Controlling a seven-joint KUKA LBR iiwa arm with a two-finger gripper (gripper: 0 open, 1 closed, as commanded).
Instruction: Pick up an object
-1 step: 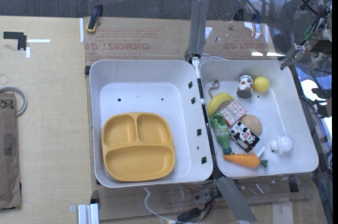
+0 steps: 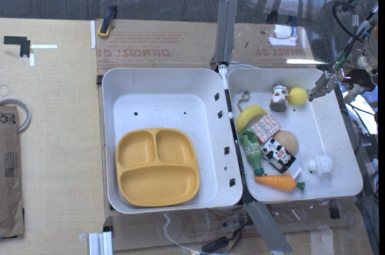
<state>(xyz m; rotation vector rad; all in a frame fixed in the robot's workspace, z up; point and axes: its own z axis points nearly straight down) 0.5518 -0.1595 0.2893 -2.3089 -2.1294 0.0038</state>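
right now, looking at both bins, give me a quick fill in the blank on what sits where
1. The yellow divided plate lies in the ____ bin.
2. The carrot lies at the right bin's ____ edge.
3. The ball beside the gripper is ____ in colour.

Missing words: left; near; yellow

The light wooden worktop bears two shallow white bins side by side, the left bin and right bin, on a cardboard sheet; a brown paper bag lies at its left edge
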